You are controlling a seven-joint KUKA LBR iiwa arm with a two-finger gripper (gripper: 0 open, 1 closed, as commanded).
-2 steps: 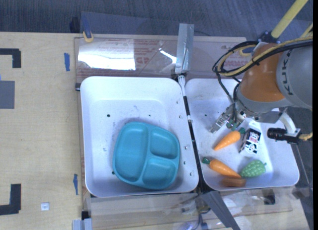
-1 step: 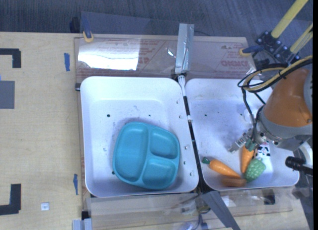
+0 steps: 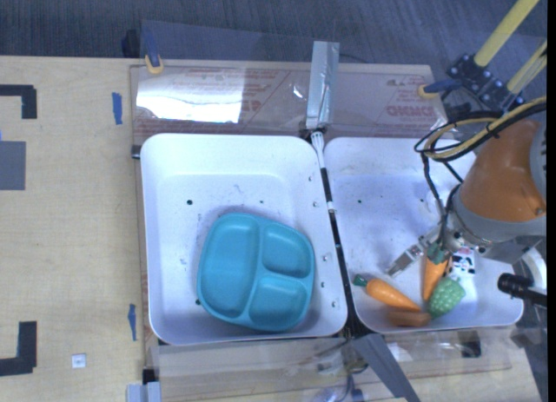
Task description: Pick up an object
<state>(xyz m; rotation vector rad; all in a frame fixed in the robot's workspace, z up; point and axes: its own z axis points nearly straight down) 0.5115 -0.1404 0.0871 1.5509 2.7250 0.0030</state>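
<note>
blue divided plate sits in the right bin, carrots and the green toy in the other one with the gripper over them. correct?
Not quite. The blue divided plate sits in the left bin, not the right. The camera view shows it there; the carrots and the green toy lie in the right bin, with the gripper over them.
</note>
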